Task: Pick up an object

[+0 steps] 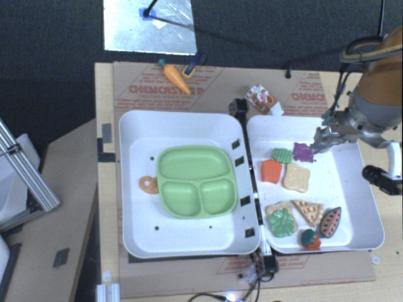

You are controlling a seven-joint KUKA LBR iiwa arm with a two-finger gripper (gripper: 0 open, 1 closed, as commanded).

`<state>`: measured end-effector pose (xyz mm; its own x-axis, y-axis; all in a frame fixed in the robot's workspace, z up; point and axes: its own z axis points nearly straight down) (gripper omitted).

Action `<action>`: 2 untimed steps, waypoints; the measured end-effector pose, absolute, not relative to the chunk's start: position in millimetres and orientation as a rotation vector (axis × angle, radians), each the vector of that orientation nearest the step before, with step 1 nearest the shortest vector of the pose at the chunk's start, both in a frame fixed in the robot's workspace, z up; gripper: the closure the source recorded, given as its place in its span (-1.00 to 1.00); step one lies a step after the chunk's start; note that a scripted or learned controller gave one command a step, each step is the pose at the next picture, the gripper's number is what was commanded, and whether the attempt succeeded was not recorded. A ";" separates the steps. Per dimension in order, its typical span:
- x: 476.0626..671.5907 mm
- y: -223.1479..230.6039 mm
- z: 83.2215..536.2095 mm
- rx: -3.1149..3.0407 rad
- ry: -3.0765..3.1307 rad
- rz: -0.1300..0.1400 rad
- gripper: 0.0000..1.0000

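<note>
Right now I see the two white bins side by side, the left bin (pixel 135 131) well away from my gripper (pixel 320 140) and the right bin (pixel 359 200) beneath it. The arm (pixel 378 83) comes in from the right with its orange band above the wrist. A green divided plate (pixel 195 181) fills the middle of the left bin, far to the gripper's left, with a small tan pretzel (pixel 148 184) just beside its far edge.

The gripper hangs over the upper part of the right bin; I cannot tell how its jaws stand. Just beside the tip, to its left and a little lower, sits a purple toy (pixel 303 152), touching a green bumpy piece (pixel 282 155). Below those lie an orange block (pixel 271 171) and a toast slice (pixel 296 177). Farther down, near the bin's front wall, are a pizza slice (pixel 308 211), a green leaf (pixel 281 223) and a dark oval piece (pixel 330 222). Beyond the bins, a carrot (pixel 175 78) rests on the cardboard, well apart.
</note>
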<state>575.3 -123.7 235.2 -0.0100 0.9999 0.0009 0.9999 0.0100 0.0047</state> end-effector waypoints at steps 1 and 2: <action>601.0 -74.4 222.7 2.209 2.231 0.004 1.00; 622.8 -26.4 234.5 2.209 2.231 0.007 1.00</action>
<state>622.8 -26.4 234.5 -0.0100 0.9999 0.0017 0.9999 0.0100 0.0046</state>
